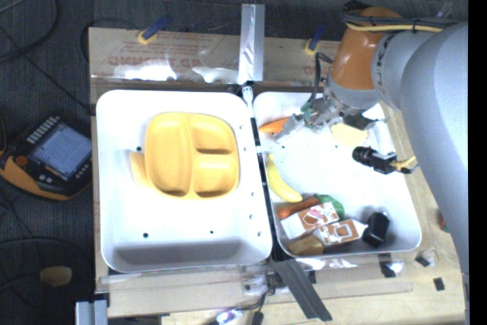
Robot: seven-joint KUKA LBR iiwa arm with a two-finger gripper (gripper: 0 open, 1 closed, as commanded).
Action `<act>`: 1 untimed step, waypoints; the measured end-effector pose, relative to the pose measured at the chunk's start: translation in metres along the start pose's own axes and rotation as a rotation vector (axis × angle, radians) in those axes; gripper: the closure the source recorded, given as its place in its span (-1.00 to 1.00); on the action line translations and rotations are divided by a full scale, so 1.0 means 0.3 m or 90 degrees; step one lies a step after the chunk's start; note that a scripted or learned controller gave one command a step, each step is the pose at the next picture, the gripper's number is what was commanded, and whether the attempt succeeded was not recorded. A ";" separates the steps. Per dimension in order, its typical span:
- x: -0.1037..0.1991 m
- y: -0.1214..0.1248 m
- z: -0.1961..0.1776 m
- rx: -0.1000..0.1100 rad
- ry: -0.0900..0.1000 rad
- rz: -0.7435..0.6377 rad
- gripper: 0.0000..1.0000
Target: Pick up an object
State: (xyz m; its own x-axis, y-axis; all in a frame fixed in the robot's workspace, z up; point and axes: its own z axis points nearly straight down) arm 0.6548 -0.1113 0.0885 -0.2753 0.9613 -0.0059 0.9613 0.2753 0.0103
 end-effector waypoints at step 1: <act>-0.002 0.046 0.003 0.010 0.003 0.083 -1.00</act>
State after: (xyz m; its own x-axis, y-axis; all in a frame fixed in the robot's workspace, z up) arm 0.6682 -0.1080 0.0877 -0.1478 0.9890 -0.0014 0.9890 0.1478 -0.0043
